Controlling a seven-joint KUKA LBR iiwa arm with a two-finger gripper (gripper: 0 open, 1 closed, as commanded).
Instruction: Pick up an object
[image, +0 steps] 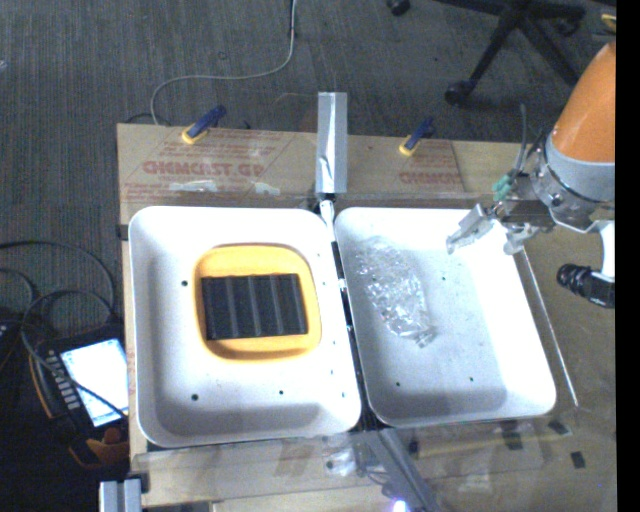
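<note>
Pendant: at the far left edge I see a handheld controller (85, 375) with a lit screen, on the floor beside the bench.
Left bin: (160, 300) white, shallow, fills the left-centre of the frame.
Yellow tray: (258, 262) lies flat in the middle of the left bin, orange-yellow rim, dark ribbed insert (253, 306) with vertical slots inside it.
Clamps: two blue-and-yellow clamps on the cardboard backing above the bins, one upper left (203, 123), one upper centre-right (417, 136).
Right bin: (480, 360) white, touching the left bin along the centre seam.
Clear plastic object: (392, 290) crumpled, transparent, lying in the upper-left part of the right bin, near the seam, well apart from the hand.
Gripper: (492, 226) I see it over the upper right corner of the right bin, fingers pointing left; two pale tips spread a little apart, nothing between them, touching nothing I can see.
Arm: (590, 110) orange band at the upper right of the frame, grey wrist below it.
</note>
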